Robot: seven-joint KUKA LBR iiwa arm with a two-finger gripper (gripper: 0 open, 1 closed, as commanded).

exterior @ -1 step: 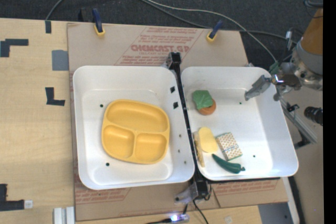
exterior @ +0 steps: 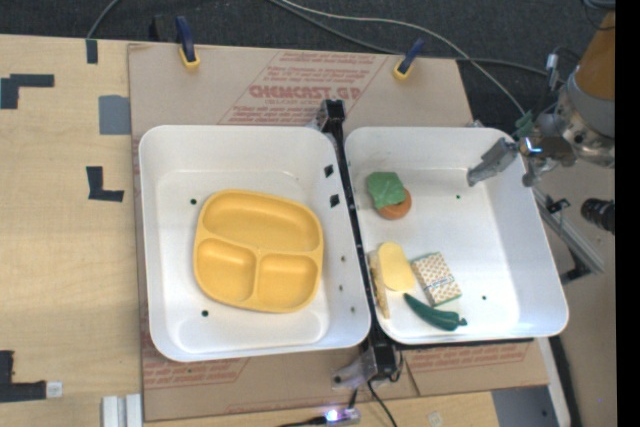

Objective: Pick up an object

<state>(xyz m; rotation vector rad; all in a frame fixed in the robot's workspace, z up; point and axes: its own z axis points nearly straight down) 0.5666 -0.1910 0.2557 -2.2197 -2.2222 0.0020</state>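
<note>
Above the right bin's far right rim, the gripper is being held spread and unladen; nothing is being lifted yet, so picking remains.

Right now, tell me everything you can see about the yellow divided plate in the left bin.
The yellow plate looks like smooth moulded plastic, a rounded rectangle with raised ridges splitting it into three compartments: one wide one along the far side and two smaller ones nearer the camera. It lies flat and right side up on the floor of the left bin, roughly centred and turned slightly askew. Nothing rests in it, and nothing else touches it.
</note>
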